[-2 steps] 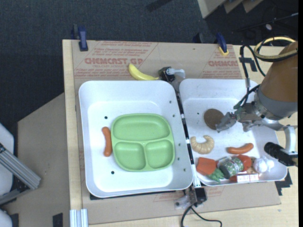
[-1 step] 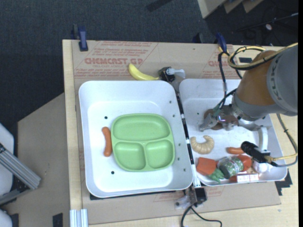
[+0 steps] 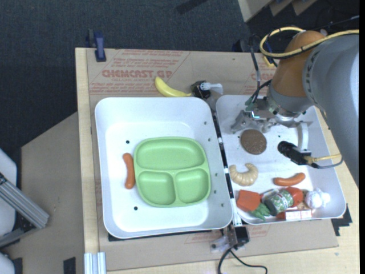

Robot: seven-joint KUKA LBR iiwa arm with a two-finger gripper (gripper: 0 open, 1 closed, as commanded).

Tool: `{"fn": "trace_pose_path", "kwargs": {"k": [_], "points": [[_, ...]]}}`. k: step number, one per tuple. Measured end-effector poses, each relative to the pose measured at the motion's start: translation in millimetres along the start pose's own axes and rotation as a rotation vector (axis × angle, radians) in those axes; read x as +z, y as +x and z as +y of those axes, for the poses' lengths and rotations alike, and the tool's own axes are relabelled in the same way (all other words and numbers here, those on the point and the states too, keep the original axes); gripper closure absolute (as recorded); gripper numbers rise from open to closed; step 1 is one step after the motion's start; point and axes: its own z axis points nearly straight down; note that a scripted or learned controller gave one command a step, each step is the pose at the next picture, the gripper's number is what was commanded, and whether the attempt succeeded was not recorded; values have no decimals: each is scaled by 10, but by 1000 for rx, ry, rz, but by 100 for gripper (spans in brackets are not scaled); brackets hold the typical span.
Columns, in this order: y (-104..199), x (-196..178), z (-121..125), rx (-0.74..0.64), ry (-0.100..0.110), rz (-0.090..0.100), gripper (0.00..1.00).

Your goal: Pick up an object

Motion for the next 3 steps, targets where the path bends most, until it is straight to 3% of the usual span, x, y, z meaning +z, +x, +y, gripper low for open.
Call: {"fn": "trace_pose_path", "kwargs": {"k": [1, 2, 3], "points": [[-68, 4, -419, 5, 12, 2, 0], [-70, -106, -397, 5, 7, 1, 100], [793, -1058, -418, -4, -2, 3, 100]]}}
